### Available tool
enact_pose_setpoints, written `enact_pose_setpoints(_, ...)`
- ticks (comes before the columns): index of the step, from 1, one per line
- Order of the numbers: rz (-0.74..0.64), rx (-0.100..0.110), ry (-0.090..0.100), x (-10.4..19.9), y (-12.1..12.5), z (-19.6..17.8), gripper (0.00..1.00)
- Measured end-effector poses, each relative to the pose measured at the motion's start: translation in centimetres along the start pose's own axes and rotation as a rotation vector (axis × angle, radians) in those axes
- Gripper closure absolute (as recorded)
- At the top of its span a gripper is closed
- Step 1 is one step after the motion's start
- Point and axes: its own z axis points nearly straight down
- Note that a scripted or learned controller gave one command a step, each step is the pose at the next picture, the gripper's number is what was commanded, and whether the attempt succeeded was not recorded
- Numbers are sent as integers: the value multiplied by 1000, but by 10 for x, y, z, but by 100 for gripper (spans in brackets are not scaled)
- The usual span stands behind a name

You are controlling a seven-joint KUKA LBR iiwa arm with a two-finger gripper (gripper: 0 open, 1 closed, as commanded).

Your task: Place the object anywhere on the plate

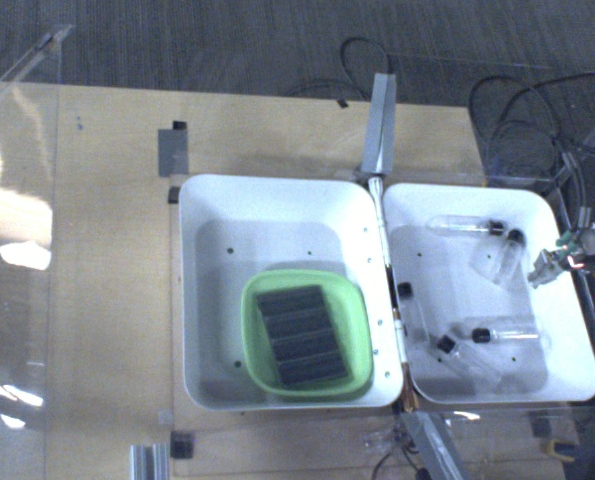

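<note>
Wood of the bench (77, 268) takes up the left side. Next comes the left bin (202, 268), and in its near half sits the green plate (252, 313), flat on the bin floor, with a dark ridged block (299, 336) lying on it and covering most of its middle. The plate's rim and corners are the bare parts.

Past the divider is the right bin (417, 218), where the things to be moved lie: several clear tubes with black caps. One tube (462, 226) lies near the far wall, another (505, 258) slants just beside it, and a third (502, 336) lies near the front; small black caps (404, 290) sit close to the divider. None is on the plate yet.

At the far right, over the bin's right wall, is the gripper (557, 265). It is partly cut off and small, so I cannot tell whether it is spread or pressed together, and nothing can be seen pinched in it.

The step in hand looks like the pick itself. Doing it well probably means choosing a tube that lies apart from the others, closing across its narrow width at mid-length so it does not roll, lifting clear of the divider, and releasing low over the plate.
</note>
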Motion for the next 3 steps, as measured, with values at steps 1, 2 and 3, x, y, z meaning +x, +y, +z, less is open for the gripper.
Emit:
enact_pose_setpoints(1,-6,-6,-3,0,3,-11,100)
enact_pose_setpoints(2,-12,-13,-7,0,5,-22,100)
enact_pose_setpoints(3,-148,1,4,86,4,-101,100)
